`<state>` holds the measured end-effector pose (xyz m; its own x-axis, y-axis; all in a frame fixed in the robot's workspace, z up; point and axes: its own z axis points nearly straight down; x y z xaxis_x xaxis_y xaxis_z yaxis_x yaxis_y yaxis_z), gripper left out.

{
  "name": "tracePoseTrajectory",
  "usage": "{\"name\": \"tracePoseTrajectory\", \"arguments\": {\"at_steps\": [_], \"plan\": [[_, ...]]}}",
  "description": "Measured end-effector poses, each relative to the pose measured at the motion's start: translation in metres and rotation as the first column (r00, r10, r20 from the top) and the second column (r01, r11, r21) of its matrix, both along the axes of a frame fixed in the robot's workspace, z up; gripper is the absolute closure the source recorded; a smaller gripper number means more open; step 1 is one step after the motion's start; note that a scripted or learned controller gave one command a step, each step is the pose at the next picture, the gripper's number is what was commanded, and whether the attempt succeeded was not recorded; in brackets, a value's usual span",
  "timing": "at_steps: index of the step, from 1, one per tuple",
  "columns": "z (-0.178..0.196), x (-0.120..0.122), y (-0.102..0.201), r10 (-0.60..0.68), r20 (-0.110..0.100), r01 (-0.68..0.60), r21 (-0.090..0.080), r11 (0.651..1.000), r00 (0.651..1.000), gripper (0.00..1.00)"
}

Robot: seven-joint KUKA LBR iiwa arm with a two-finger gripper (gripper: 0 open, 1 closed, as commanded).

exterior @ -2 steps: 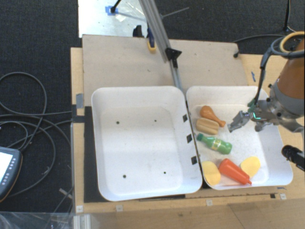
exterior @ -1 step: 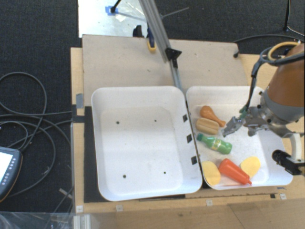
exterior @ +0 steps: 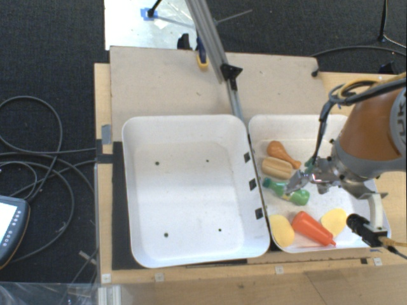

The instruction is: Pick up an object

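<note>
Here, pincer (exterior: 297, 184) over green toy (exterior: 299, 197).

All the objects lie in the right bin (exterior: 261, 127). A tan drumstick (exterior: 282, 152) sits farthest back, a hot-dog bun (exterior: 276, 167) just in front of it. A green vegetable (exterior: 289, 191) lies below the bun — partly under the arm. Along the front: a yellow lemon (exterior: 282, 229), an orange carrot (exterior: 311, 228) slanting, and a second yellow piece (exterior: 333, 220), close together.
</note>
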<state>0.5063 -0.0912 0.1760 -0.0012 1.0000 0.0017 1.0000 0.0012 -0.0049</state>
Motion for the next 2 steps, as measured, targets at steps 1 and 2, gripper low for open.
{"name": "tracePoseTrajectory", "arguments": {"at_steps": [1, 2], "plan": [[-0.043, -0.002, -0.003, -0.001, 0.001, 0.001, 0.0, 1.0, 1.0, 0.0], [-0.03, 0.0, -0.003, -0.001, 0.008, 0.001, -0.002, 1.0, 1.0, 1.0]]}}
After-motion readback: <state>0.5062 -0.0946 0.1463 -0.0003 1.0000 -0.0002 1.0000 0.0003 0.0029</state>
